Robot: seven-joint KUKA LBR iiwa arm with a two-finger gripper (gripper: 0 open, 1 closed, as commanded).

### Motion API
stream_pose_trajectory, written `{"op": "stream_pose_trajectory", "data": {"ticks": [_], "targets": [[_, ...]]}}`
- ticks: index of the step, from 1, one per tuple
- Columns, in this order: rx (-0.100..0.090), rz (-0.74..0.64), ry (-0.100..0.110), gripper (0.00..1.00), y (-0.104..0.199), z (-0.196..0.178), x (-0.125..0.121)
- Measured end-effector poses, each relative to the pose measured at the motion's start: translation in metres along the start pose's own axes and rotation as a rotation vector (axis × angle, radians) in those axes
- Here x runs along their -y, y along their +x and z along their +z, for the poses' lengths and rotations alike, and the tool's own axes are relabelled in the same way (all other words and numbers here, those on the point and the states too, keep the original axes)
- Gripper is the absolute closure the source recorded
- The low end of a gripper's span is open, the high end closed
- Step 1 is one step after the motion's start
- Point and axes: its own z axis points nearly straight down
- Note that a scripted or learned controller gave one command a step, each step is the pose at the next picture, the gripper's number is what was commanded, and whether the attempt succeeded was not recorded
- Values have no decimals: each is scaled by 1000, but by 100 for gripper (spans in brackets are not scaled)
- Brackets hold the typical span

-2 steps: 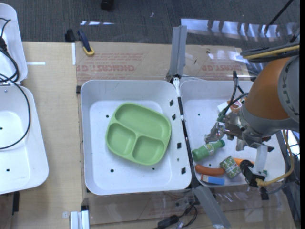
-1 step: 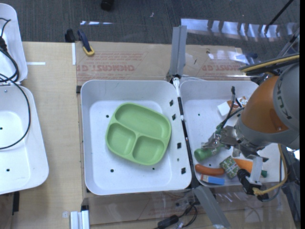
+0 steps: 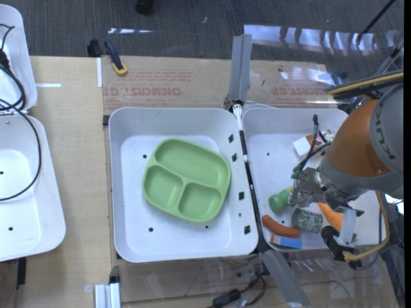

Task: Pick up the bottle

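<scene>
The bottle (image 3: 309, 221), a short grey-green cylinder with a printed label, lies on its side near the front of the right bin (image 3: 270, 140). My gripper (image 3: 303, 194) hangs just behind and above it, under the orange band of the arm that comes in from the right. Nothing shows between the gripper and the bottle, and the two look apart. A round green item (image 3: 279, 201) lies right beside the gripper on its left.
An orange carrot-like piece (image 3: 332, 214) lies right of the bottle. A red-orange sausage (image 3: 280, 225) and a blue and red item (image 3: 286, 241) sit in front. A white card (image 3: 302, 145) lies at the back. The left bin (image 3: 128, 230) holds a green divided plate (image 3: 186, 180).
</scene>
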Motion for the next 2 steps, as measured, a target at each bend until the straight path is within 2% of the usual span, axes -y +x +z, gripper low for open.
{"op": "stream_pose_trajectory", "data": {"ticks": [1, 2], "targets": [[0, 0, 0, 0, 0, 0, 0], [9, 37, 13, 0, -68, -130, -54]]}}
